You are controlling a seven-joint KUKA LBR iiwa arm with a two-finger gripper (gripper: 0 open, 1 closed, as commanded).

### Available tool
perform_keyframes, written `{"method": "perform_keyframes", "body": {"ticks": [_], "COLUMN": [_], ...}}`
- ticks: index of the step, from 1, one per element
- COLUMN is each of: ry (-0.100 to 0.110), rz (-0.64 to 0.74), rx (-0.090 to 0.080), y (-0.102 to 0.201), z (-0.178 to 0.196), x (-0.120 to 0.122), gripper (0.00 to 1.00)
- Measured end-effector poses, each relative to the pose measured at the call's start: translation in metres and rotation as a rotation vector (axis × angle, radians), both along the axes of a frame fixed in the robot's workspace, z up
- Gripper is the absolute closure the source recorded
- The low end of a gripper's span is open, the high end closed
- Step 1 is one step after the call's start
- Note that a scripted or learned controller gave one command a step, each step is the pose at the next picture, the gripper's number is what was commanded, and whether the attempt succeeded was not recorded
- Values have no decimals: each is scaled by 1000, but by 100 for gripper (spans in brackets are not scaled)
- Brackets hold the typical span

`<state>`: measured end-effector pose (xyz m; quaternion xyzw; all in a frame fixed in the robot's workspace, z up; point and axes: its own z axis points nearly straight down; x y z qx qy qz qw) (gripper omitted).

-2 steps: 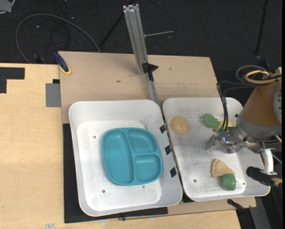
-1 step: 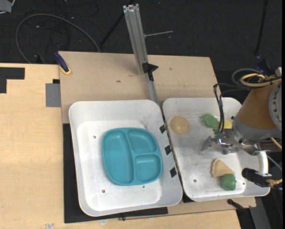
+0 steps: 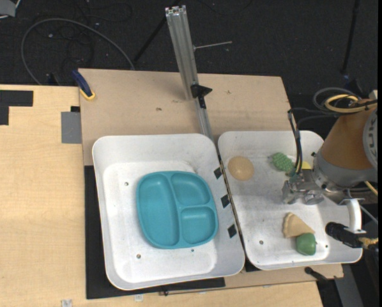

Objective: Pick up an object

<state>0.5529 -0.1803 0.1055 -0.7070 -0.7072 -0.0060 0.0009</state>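
Camera view: taking the right-hand shallow white bin (image 3: 267, 251) as landmark, a small round green object (image 3: 306, 244) lies at its near edge, touching a tan wedge-shaped piece (image 3: 294, 224) just behind it. Farther back, the end effector (image 3: 299, 192) hangs low over the bin's middle; its spread cannot be told. Beyond lie a beige rounded lump (image 3: 241, 168) and a leafy green item (image 3: 282, 162).
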Motion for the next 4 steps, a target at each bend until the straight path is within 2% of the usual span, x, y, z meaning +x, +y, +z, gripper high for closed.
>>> {"method": "perform_keyframes", "body": {"ticks": [1, 3, 4], "ry": [6, 5, 10], "rz": [1, 1, 5], "rx": [-10, -11, -7], "y": [1, -8, 52], "z": [43, 129, 124], "x": [3, 11, 15], "gripper": [100, 100, 100]}}
